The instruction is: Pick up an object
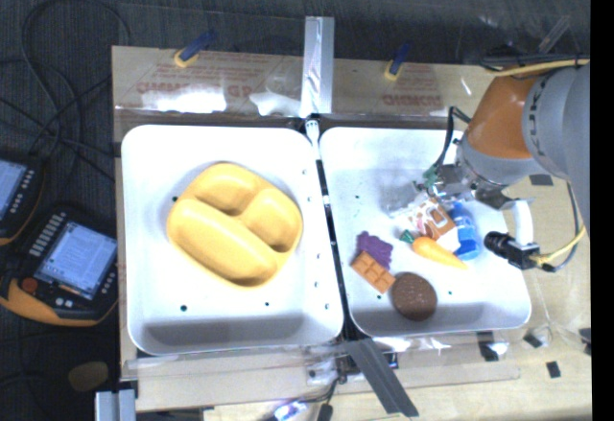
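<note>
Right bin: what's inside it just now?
The right bin holds a purple piece, an orange waffle-like block, a brown ball, a carrot and a blue item. The arm covers the bin's far right corner.

Surfaces: mostly smooth plastic, some gloss.
Both white bins [144, 314] look smooth, matt plastic. Yellow bread-shaped object [233, 222] smooth, soft sheen. Brown ball [414, 295] rough, dull. Orange carrot-shaped piece [437, 252] glossy. Bench board [153, 74] matt, under shiny clear film.
</note>
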Robot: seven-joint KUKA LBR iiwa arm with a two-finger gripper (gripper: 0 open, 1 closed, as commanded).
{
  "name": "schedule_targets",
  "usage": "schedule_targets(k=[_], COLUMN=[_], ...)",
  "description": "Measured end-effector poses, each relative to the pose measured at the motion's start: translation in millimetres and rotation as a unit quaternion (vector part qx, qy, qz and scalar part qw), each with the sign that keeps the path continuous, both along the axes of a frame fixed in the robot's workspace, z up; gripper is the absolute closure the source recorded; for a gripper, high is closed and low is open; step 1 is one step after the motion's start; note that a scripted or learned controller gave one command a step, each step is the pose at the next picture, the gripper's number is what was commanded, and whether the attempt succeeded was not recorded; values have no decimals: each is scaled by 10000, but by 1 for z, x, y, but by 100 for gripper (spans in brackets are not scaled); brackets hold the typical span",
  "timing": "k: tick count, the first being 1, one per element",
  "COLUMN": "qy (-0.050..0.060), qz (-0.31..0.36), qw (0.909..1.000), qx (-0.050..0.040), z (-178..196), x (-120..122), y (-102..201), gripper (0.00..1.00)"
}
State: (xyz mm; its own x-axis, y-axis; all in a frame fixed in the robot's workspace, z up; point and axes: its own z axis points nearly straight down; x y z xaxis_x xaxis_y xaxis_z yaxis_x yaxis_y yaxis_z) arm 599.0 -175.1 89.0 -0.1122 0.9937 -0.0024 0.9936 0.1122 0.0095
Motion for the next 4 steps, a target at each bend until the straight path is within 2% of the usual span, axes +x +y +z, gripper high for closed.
schedule_targets(k=[1,2,3,4], qy=[46,-26,52,34], qz=[10,-284,-977,-502], qw=[10000,9996,9952,9987], qx=[8,-20,0,40], z=[42,1,85,7], x=[8,-22,-1,-30], y=[41,19,30,8], gripper=[0,0,0,0])
